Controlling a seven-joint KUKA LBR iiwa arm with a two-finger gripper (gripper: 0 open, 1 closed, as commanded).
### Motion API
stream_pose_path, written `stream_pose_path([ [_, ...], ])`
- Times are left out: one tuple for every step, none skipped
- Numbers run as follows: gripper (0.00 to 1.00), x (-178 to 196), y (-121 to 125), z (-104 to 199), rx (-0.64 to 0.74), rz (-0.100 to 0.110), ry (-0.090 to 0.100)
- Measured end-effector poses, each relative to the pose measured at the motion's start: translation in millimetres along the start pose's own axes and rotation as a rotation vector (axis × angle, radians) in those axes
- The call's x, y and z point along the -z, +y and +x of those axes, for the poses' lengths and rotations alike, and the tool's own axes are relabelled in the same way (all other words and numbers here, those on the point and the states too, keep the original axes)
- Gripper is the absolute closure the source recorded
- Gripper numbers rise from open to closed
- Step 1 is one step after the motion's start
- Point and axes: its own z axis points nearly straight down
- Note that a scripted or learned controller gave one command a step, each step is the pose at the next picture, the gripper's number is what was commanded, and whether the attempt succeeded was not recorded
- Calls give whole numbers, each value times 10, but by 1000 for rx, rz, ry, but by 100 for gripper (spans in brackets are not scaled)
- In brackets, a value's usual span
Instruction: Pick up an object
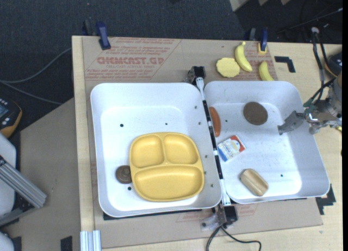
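Lying aslant in right bin (304, 136), tan bread roll (254, 182), long axis upper-left to lower-right, fingers' (291, 123) state unclear

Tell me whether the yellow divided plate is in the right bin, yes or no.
No, the yellow divided plate lies in the left bin, beside a small brown round piece.

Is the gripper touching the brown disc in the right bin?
Apart. The camera view shows the gripper at the right bin's right side, with bare white floor between it and the brown disc.
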Motion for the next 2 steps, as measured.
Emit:
stream_pose_path([
  [0,-460,701,428,7,-3,1],
  [0,-1240,1058,488,2,-6,-4],
])
